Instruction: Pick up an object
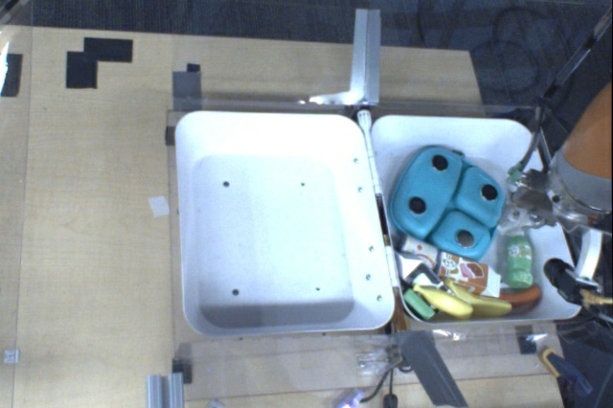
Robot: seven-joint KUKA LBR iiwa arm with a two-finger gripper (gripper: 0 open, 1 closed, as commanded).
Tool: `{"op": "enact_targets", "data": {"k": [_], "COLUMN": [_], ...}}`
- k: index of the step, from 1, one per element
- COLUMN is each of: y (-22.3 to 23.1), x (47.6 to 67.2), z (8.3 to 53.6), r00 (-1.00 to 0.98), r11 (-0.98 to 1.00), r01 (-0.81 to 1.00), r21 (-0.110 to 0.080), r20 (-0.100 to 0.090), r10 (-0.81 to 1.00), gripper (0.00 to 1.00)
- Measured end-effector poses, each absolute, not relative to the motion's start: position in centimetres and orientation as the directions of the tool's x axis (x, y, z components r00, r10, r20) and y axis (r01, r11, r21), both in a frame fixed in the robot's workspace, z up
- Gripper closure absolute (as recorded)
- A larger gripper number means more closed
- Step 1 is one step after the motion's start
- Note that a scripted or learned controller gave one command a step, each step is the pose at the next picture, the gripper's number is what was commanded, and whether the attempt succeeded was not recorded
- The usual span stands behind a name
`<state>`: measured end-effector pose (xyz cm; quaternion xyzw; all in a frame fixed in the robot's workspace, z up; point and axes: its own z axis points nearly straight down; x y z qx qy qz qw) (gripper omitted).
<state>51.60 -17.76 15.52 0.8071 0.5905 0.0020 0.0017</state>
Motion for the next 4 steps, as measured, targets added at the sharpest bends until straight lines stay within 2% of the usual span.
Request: {"op": "enact_targets", "data": {"k": [1,2,3,4], "y": [-16.5,-18.8,-19.8,-19.2], "x": [58.3,63.1,67.5,65.7], "z": [12.6,11.6,11.5,23.1], "r00": [0.351,0.548,0.617,0.777], "r11": [-0.351,-0.548,-0.616,-0.777], "r01": [0.936,0.836,0.787,0.629], "r21": [0.013,0.019,0.028,0.006], "r20": [0.001,0.007,0.006,0.004], "r10": [0.936,0.837,0.787,0.629], "gripper": [1.00,1.00,1.00,1.00]}}
